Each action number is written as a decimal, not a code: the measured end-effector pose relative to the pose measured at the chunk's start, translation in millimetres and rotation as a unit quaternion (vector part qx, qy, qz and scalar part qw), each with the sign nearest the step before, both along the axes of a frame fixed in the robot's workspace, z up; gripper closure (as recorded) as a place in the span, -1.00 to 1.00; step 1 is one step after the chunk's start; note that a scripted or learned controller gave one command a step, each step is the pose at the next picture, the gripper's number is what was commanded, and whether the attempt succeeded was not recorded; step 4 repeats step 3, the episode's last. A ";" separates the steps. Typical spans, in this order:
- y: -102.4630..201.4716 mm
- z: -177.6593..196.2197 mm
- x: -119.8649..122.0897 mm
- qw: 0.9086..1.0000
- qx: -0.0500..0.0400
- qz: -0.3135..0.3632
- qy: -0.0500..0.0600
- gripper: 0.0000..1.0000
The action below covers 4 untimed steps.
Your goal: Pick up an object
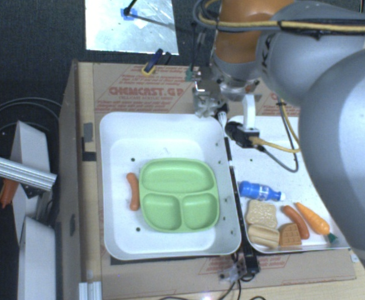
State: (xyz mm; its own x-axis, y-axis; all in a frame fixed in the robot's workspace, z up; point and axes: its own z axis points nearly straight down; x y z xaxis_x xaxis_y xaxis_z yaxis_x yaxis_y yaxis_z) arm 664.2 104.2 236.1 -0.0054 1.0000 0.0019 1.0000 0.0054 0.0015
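Observation:
The left bin (pixel 116 136) holds a green divided plate (pixel 179 194) with a small orange-red sausage (pixel 132 191) lying just left of it. In the right bin (pixel 267 167) lie a blue bottle (pixel 261 192), a pale cracker (pixel 261 212), a bread roll piece (pixel 264 235), a brown toast slice (pixel 289 234), a red sausage (pixel 295 221) and an orange carrot (pixel 313 218). My gripper (pixel 205 107) hangs below the orange band at the far rim of the left bin, near the divider between the bins and well away from all the objects. Nothing shows in it.
The grey arm (pixel 332 74) covers the upper right of the view and part of the right bin. Cables (pixel 276 149) dangle from the wrist over the right bin. Cardboard (pixel 139 89) lies under the bins. A metal sheet (pixel 129 17) lies at the back, and boxes stand at the left.

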 end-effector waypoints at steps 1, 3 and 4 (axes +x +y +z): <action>62.5 -9.5 4.2 1.000 0.000 0.000 0.000 1.00; 45.9 67.5 -46.0 1.000 -0.001 -0.002 -0.001 1.00; 45.9 67.5 -46.0 1.000 -0.001 -0.002 -0.001 1.00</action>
